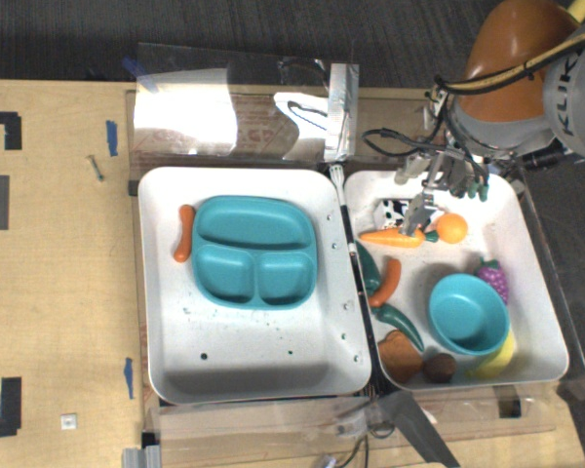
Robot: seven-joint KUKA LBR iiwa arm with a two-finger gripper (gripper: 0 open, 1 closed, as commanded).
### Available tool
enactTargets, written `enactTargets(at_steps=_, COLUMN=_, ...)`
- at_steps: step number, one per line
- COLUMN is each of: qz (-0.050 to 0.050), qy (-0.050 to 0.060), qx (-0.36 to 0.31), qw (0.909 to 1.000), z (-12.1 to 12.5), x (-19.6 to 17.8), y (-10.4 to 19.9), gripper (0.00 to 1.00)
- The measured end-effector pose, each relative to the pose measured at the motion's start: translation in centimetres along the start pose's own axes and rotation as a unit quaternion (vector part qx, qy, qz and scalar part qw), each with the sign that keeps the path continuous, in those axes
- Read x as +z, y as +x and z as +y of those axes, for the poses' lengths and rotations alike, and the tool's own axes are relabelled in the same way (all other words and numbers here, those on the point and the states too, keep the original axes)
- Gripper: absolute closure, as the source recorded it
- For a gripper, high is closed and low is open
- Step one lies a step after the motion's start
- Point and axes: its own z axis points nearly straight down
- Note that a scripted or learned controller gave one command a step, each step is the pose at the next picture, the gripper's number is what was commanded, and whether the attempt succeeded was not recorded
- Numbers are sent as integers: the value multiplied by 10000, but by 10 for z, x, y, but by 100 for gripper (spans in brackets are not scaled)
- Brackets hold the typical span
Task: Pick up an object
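The light wooden bench (58, 291) carries two shallow white bins side by side, the left bin (166, 359) touching the right bin (541, 291) along their shared middle edge.

The one readable marking is on the arm (556, 76): dark capital letters run along its grey casing at the upper right, below the orange band. The letters "KU" can be made out before the picture's edge cuts the word off. No text, label or number can be read on the bins, the toys or the bench.
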Motion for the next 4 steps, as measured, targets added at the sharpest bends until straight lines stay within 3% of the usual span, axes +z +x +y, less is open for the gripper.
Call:
enactTargets(at_steps=1, qz=44, qy=11, qx=772, qw=9970, z=-57, x=76, y=70, gripper=0)
enactTargets(at_steps=2, qz=-31, qy=3, qx=1318, qw=9913, z=-43, x=97, y=127, gripper=0)
enactTargets(at_steps=3, qz=-8, qy=-5, qx=2640, qw=9645, z=-42, x=97, y=117, gripper=0)
enactTargets(at_steps=4, qz=-29, qy=-24, qx=3272, qw=9449, z=-77, x=97, y=159, gripper=0)
